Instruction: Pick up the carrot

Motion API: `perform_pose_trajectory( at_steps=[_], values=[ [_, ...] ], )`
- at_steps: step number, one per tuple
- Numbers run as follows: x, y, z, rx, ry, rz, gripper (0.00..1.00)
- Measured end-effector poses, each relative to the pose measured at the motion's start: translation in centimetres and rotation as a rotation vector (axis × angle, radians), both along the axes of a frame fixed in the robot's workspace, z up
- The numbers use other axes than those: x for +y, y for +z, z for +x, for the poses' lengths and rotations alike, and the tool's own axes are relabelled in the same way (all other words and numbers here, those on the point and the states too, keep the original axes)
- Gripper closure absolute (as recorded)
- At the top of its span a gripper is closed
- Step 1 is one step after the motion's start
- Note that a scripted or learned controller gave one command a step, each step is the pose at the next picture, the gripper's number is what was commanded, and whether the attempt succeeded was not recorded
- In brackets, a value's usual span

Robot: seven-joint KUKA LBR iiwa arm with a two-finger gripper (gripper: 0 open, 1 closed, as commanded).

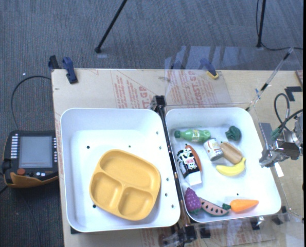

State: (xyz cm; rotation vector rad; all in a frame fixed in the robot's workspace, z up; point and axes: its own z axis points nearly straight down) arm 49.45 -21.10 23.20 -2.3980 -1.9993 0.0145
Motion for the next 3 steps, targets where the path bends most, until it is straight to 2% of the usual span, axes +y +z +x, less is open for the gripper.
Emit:
perform_pose_trajectory(
  at_steps=[2,3],
  values=[
    [0.1,1.2,0.1,0.014,0.015,0.007,1.00],
    [0.9,2.8,8.1,-0.017,0.109,-0.007,1.00]
  ],
)
